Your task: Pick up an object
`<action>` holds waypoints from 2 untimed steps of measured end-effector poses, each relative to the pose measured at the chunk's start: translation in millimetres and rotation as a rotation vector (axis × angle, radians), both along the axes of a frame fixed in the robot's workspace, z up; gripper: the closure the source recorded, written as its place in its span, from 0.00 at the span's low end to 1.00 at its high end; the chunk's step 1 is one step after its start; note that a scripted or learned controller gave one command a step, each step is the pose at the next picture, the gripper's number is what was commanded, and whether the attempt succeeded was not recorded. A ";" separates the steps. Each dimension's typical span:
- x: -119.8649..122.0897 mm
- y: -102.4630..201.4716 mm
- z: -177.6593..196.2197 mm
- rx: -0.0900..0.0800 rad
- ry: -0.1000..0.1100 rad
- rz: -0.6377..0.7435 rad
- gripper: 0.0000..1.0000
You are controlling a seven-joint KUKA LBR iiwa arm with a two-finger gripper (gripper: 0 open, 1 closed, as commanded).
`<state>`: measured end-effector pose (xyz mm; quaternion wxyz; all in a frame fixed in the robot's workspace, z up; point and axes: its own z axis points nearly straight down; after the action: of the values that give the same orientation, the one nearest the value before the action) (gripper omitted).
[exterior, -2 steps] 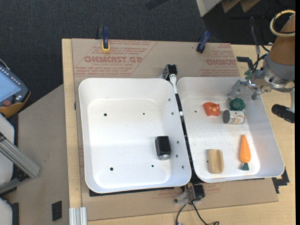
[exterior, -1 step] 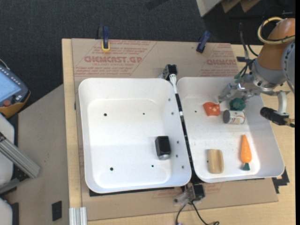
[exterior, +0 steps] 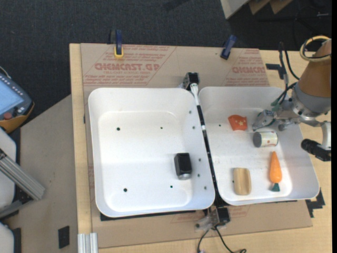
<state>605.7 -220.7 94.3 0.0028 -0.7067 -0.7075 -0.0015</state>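
The gripper (exterior: pixel 266 121) hangs low over the upper right part of the right bin (exterior: pixel 221 101), its grey fingers pointing toward the left; whether they are spread or closed cannot be told from this slanted view, and nothing can be seen caught between them. Just below the gripper lies a small white-and-grey cylinder (exterior: pixel 265 138) on its side, so near that contact cannot be ruled in or out. An orange-red block (exterior: pixel 238 122) rests just to the left of the gripper, apart from it. Lower in the same bin a carrot toy (exterior: pixel 275 170) lies with its green end toward the near rim, close to the bin's right wall, and a tan wooden block (exterior: pixel 241 181) sits near the front rim, beside the carrot. The middle of the right bin, between the divider and these things, is bare white floor. The left bin (exterior: pixel 105 104) holds a black boxy object (exterior: pixel 182 165) near its right wall, well apart from the gripper, with broad open floor to its left.
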 end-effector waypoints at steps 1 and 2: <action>-47.2 1.1 -9.2 0.002 0.000 0.001 0.00; -46.0 -1.1 1.1 -0.004 -0.004 0.000 1.00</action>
<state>559.7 -221.8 95.4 -0.0001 -0.7067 -0.7075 -0.0014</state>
